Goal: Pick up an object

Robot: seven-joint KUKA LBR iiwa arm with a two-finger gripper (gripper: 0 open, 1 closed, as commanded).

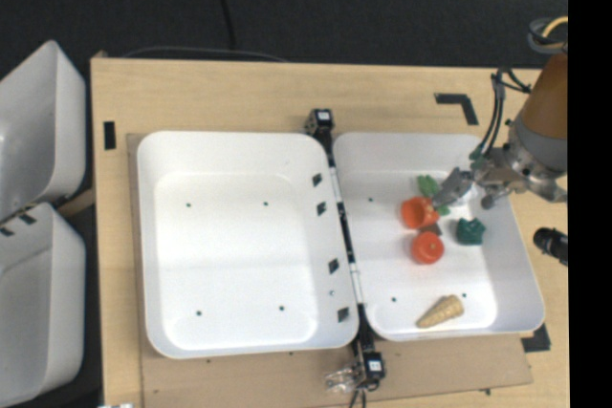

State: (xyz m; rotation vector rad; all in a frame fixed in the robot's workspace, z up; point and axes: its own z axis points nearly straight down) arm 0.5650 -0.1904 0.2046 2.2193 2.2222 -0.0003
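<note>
Tan cone (441,311) (orange pieces (426,246) behind)

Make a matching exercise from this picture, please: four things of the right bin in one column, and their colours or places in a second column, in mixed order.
Things:
1. cone-shaped object
2. dark green object
3. claw
4. two round objects

Descriptions:
A. orange-red, in the middle of the right bin
B. beige, near the front edge of the bin
C. beside the light green piece
D. right of the round objects

Pairs: 1-B, 2-D, 3-C, 4-A
</note>
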